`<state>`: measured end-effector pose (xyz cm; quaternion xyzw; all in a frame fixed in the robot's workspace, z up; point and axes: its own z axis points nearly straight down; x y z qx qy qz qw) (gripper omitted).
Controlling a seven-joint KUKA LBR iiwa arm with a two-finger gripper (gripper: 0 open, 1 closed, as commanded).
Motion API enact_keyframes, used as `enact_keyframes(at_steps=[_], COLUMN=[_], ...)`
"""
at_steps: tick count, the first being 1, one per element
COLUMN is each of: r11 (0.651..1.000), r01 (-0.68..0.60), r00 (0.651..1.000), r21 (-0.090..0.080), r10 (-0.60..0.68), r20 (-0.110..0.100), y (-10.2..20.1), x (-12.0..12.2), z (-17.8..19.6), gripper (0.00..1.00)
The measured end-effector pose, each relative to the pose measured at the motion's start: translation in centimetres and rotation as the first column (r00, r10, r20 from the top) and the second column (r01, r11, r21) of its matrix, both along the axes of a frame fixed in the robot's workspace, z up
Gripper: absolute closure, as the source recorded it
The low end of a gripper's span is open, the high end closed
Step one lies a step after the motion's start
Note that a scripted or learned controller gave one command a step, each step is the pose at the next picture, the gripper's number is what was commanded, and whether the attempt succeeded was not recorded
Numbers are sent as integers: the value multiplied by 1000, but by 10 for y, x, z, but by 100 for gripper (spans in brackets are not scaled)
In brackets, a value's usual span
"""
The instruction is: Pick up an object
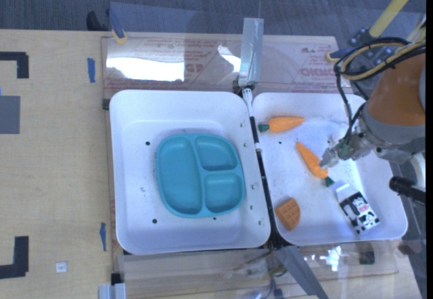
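Note:
In the right bin (389, 176) lie two orange toy carrots. One carrot (285, 124) rests near the bin's back edge, its green end pointing left. The second carrot (310, 157) lies slanted in the middle of the bin. My gripper (335, 154) reaches in from the right and sits low, right beside this second carrot's lower right end, touching or almost touching it. An orange waffle-like piece (289, 212) lies toward the front of the bin. A small black-and-white pack (358, 208) sits at the front right, below the gripper.
The left bin (128, 155) holds a teal divided plate (201, 174) in its middle. A clear plastic sheet and a grey bracket (252, 51) stand behind the bins. Yellow and black cables (369, 51) run above the arm at the right.

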<state>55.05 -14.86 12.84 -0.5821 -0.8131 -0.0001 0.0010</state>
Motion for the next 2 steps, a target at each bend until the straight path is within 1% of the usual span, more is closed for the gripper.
enact_keyframes(at_steps=[1, 2], r11=[1000, 935], r01=[0, -355], r00=[1000, 935], r21=[0, -3], r10=[0, 355], r20=[-1, 6], y=[0, -10], x=[0, 27], z=[-1, -41], gripper=[0, 0])
